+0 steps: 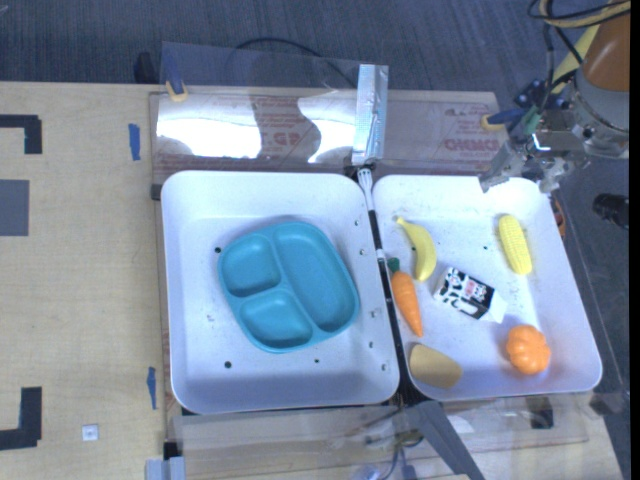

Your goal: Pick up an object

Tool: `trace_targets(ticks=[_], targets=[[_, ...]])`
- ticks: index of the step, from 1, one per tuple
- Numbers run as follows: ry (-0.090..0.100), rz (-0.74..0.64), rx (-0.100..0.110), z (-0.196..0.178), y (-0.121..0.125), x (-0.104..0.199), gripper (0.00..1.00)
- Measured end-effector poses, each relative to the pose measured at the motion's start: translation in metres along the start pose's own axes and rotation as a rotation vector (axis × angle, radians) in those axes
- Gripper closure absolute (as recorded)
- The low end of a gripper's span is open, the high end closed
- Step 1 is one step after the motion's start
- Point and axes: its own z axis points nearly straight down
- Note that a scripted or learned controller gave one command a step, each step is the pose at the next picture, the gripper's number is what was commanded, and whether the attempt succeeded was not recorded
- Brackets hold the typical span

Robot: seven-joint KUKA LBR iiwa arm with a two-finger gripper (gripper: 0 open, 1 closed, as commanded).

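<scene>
The right bin holds several toy foods. A yellow banana and an orange carrot lie along its left wall. A corn cob rests at the back right, and a black-and-white packet sits in the middle. An orange fruit and a tan wedge lie near the front. My gripper hovers over the bin's back right corner, above and behind the corn. It is open with nothing between its fingers.
The left bin holds a blue divided plate. A metal divider post stands behind the seam between the bins. Cables hang at the upper right by the arm.
</scene>
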Motion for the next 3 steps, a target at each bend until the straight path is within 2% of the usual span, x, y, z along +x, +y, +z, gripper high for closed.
trace_targets(ticks=[1,2,3], targets=[[-0.001,-0.166,0.001,0.125,-0.018,-0.089,0.0],[0.009,-0.255,-0.012,0.192,-0.02,-0.076,0.0],[0.001,-0.252,-0.013,0.181,-0.02,-0.079,1.0]])
